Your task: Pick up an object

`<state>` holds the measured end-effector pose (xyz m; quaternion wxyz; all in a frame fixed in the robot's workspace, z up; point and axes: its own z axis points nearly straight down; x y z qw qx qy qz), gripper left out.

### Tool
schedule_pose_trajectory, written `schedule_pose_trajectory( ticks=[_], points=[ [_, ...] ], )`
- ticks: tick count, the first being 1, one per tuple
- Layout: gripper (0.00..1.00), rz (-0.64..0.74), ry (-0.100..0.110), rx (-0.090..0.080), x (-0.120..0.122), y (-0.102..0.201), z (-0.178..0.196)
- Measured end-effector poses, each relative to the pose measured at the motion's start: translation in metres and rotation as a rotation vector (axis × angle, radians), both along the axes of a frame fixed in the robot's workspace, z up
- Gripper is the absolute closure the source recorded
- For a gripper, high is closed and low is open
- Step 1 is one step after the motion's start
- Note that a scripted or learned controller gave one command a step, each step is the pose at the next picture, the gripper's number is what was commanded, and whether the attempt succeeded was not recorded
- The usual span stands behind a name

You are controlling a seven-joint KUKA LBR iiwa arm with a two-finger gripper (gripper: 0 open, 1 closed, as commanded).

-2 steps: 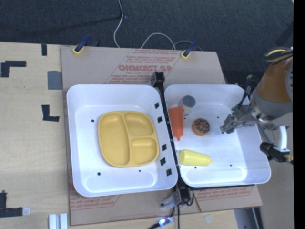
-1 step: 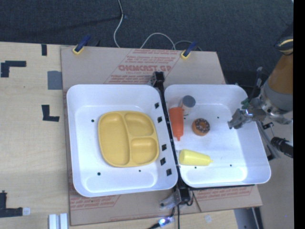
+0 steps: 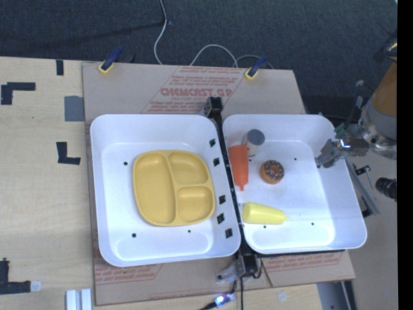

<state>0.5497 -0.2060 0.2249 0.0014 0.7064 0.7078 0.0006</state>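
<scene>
Gripper [image 3: 328,152] sits over the right rim of the right bin [image 3: 342,192], arm coming in from the right. Can't tell how the fingers stand; they're small and dark against the rim here, and nothing visible is held.

Candidates are all in the right bin, all left of the gripper:
- donut [image 3: 272,172]: round, chocolate-topped, mid-bin. Nearest one, lying left and slightly toward the near edge. No long axis, so wrist angle shouldn't matter.
- orange carrot-like piece [image 3: 239,165]: up against the divider wall, long axis running front to back along it. Wall contact makes it awkward, I'd guess.
- small grey-capped item [image 3: 255,138]: just beside the top of the orange piece, toward the far side.
- yellow cone [image 3: 262,214]: near front of the bin, long axis left-right, tip pointing right.

Left bin [image 3: 110,173] holds a yellow divided plate [image 3: 173,187], well apart from the gripper.

Judgement: pick not started; donut looks like the shortest reach.
</scene>
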Motion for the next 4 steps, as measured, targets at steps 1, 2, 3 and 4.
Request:
schedule_pose_trajectory(
  ticks=[1,2,3,4],
  points=[
    [1.0,0.005,0.003,0.003,0.011,0.056,-0.001],
    [1.0,0.005,0.003,0.003,0.012,0.113,0.008],
    [1.0,0.006,0.005,0.004,0.006,0.176,0.011],
    [1.0,0.005,0.005,0.003,0.001,0.224,0.014]
  ],
)
